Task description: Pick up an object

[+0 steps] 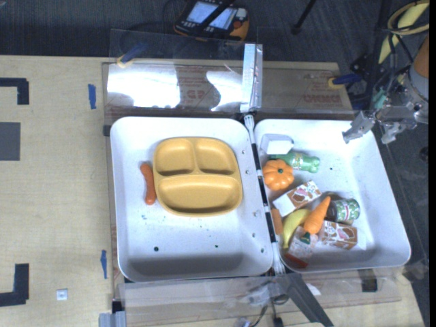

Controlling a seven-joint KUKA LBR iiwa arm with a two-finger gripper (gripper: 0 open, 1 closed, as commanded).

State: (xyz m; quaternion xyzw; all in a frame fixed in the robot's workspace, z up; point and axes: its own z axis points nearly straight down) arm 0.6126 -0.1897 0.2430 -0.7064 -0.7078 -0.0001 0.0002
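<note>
The right bin (381, 182) is the landmark here. Its objects are all crowded against its left wall, so the right half of its floor and the whole far right corner are bare white and give open room. The near edge and the right edge of this bin have nothing leaning on them.

In the crowd, an orange pumpkin (278, 174) sits near the far left corner, with a green bottle (302, 161) just behind it and a small white cup (276, 144) behind that. Toward the near side lie a carrot (316, 214), a yellow banana (293, 225), a dark can with a green label (344, 210) and two small printed cartons (302, 195), (338, 235), all close together, some touching.

The left bin (129, 203) touches the right bin's left wall. It holds a yellow divided plate (197, 176), with an orange sausage (148, 183) beside the plate on the side away from the right bin.

The pincer (371, 125) hangs above the far right corner of the right bin, well apart from the objects. It grasps nothing and touches nothing. Its fingers look spread, in a released state.
</note>
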